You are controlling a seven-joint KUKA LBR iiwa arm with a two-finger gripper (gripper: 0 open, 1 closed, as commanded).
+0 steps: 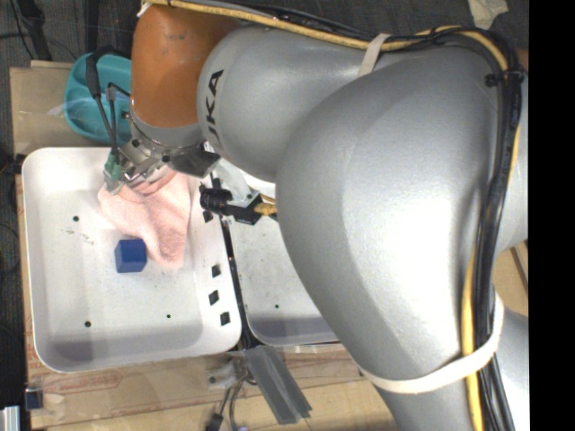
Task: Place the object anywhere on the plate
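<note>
Cloth (166, 227) – pink and crumpled – lies in the left bin (63, 321), in its far half and toward the side that meets the right bin (283, 329). Its far end is bunched up right under the gripper (126, 171), and the rest trails down toward the near side in a loose fold. The gripper is down at that bunched far edge and touches it or sits just above it. The wrist and the orange band (166, 61) hide the tip, so I cannot tell whether the claw is clenched on the cloth or released.

A blue cube (130, 255) sits on the bin floor just beside the cloth's near left edge, close enough that they may touch. The floor around it is bare white with a few small dark dots.

A teal dish (88, 92) is outside the left bin, just past its far left corner, well apart from the cloth's trailing end but near the gripper. Black cables cross in front of it, and its shape is hard to read.

The arm (377, 196) comes in from the right and covers most of the right bin – only a near strip of that bin's floor and rim shows. Three small black squares (216, 296) run along the wall between the bins. Both bins rest on a wooden bench (135, 386).
</note>
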